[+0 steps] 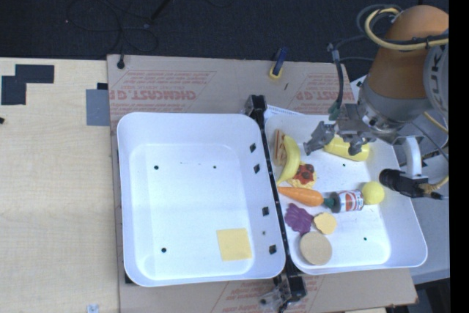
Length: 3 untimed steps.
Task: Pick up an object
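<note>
Yellow block: you see it flat in the right bin's far part.
Yellow slice: flat, left bin's near right.

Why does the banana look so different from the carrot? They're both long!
The banana is yellow and curved, while the carrot is orange and straight. The banana runs up and down the right bin by its left wall; the carrot lies crosswise just below it. The banana looks thicker, and the carrot narrows to a point. Both are long play foods lying flat in the same bin.
</note>
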Each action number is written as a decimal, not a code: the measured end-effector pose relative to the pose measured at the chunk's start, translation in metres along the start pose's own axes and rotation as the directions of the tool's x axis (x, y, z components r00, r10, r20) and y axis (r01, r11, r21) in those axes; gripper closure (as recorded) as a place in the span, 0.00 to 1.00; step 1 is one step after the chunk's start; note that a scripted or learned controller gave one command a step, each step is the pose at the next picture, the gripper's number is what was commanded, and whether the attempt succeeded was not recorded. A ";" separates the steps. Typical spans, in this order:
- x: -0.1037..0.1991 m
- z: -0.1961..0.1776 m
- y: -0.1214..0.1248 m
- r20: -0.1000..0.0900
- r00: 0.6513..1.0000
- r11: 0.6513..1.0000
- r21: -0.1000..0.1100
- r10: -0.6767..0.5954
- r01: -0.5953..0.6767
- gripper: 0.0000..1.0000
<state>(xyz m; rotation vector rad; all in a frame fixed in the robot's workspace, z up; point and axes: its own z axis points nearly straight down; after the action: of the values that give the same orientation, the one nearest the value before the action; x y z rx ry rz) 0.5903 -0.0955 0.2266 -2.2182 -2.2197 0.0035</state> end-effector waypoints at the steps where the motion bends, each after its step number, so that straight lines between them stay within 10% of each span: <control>1: 0.012 0.137 -0.012 0.006 1.000 1.000 -0.002 0.004 -0.004 0.00; 2: 0.013 0.125 -0.012 0.000 1.000 1.000 0.001 0.009 -0.009 1.00; 3: -0.006 0.126 -0.093 -0.001 1.000 1.000 0.006 0.005 -0.005 1.00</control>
<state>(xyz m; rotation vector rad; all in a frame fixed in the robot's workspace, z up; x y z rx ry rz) 0.4967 -0.1013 0.1006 -2.2203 -2.2113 0.0094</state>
